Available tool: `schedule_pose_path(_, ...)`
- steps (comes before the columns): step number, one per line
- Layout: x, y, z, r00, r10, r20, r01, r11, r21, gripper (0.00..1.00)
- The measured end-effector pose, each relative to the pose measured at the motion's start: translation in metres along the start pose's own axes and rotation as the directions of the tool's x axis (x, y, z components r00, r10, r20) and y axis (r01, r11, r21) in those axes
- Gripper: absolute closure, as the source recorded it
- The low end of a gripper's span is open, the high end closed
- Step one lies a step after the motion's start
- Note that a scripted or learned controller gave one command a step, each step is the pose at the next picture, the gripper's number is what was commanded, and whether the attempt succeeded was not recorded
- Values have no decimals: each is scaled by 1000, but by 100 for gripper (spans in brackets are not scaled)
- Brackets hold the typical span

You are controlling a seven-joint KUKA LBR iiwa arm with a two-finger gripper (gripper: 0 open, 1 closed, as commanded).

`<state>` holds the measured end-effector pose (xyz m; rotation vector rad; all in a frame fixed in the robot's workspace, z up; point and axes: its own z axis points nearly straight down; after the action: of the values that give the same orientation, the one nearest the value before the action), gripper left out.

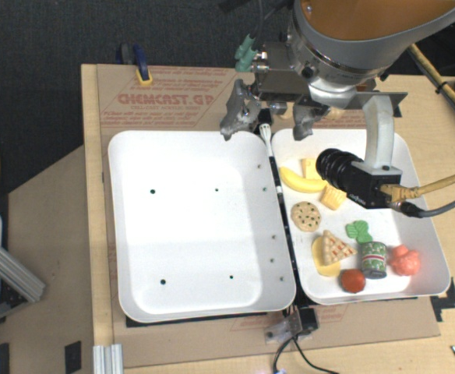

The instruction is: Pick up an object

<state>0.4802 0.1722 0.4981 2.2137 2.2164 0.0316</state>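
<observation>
The tool (268,123) hangs at the top middle of the frame, over the far end of the seam between the two bins, fingers spread apart and holding nothing. All the toy food sits in the right bin (426,244): a yellow banana (299,180) near the top, a round chocolate-chip cookie (306,216) below it, then a pizza slice (336,248), a little green can (373,259), a red tomato (353,280) and something pinkish-red (404,261) at lower right. The left bin (192,224) is plain white.
</observation>
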Motion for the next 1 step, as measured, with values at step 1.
schedule_pose_path(1,31,24,165,1000,0,14,-1,999,36,0)
